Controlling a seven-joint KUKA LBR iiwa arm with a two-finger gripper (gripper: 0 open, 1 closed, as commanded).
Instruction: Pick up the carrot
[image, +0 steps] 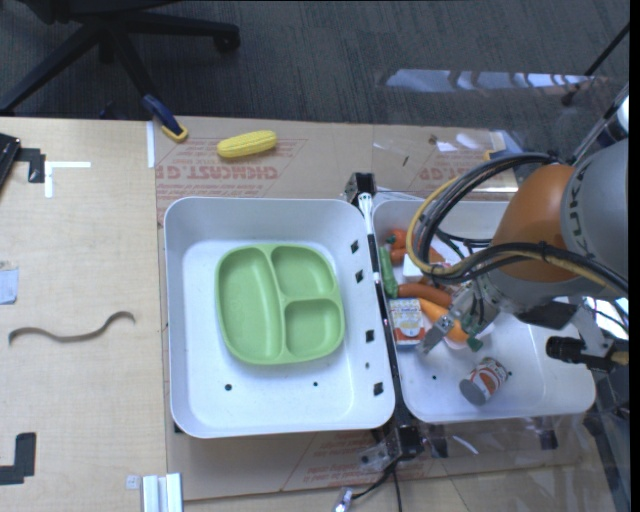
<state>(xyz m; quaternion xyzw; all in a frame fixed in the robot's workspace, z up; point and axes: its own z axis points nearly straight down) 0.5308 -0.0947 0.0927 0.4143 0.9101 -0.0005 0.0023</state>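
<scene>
The carrot (424, 294) is orange and lies in the left part of the right bin (530, 392), just right of the bin divider. My gripper (455, 338) is down in that bin at the carrot's right end. Its two grey fingers (433, 341) stand apart, and an orange piece (454, 328) shows between them. I cannot tell whether that piece is the carrot's end or a separate thing. The orange-banded wrist (540, 235) hides the bin's back right part.
A small white and red carton (407, 322) lies just left of the gripper and a red and white can (485, 381) just below it. A green item (386, 268) and another orange bit (398, 240) lie by the divider. The left bin (190, 330) holds a green divided plate (280, 302).
</scene>
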